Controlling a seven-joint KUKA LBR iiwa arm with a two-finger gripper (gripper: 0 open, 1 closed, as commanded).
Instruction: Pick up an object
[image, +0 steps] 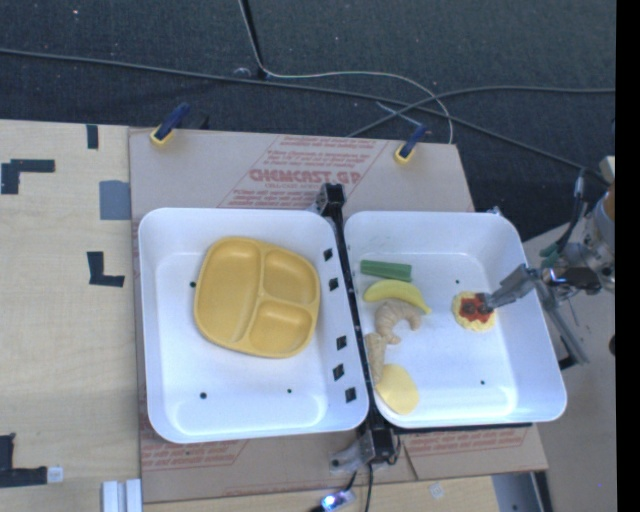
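Note:
In the right bin (500, 395) lie a green stick (386, 269), a yellow banana (396, 293), a tan knobbly piece (398, 318), a pale yellow rounded piece (398, 388) and a small red and yellow object (472, 311). My gripper (490, 296) reaches in low from the right, its slim fingertips right at the red and yellow object's right edge. Whether the tips touch or hold it is too small to tell.
The left bin (165, 330) holds a yellow divided plate (256, 296). A black divider with clips (345, 300) runs between the bins. Cables (330, 75) cross the dark floor behind the bench. Two yellow and blue clamps (170, 125) pin the cardboard.

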